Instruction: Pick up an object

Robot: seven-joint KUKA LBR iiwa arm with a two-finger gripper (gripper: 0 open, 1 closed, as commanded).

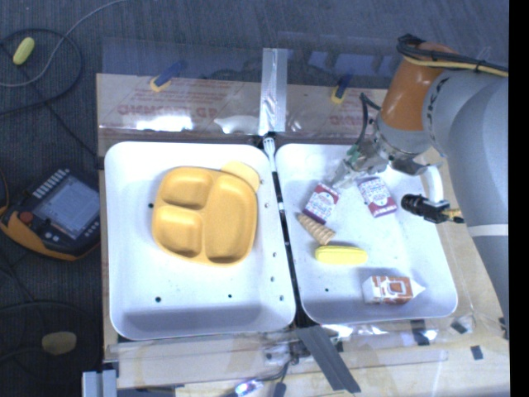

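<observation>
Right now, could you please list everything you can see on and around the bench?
Bins: two, white, side by side on the bench.
Divided tray: one, yellow, left bin.
Snack packets: two, red and white, right bin's upper part.
Cone: one, tan, right bin, middle left.
Yellow block: one, right bin, below the cone.
Carton: one, orange and white, right bin's lower right.
Pendant: one, grey and orange, floor at left.
Arm: grey, orange band, from the right.
Hand: over the right bin's upper part.

bins (124, 246): smooth white plastic, slight sheen
divided tray (205, 213): glossy yellow plastic
snack packets (321, 202): shiny printed wrap
floor (50, 98): matt grey carpet
</observation>
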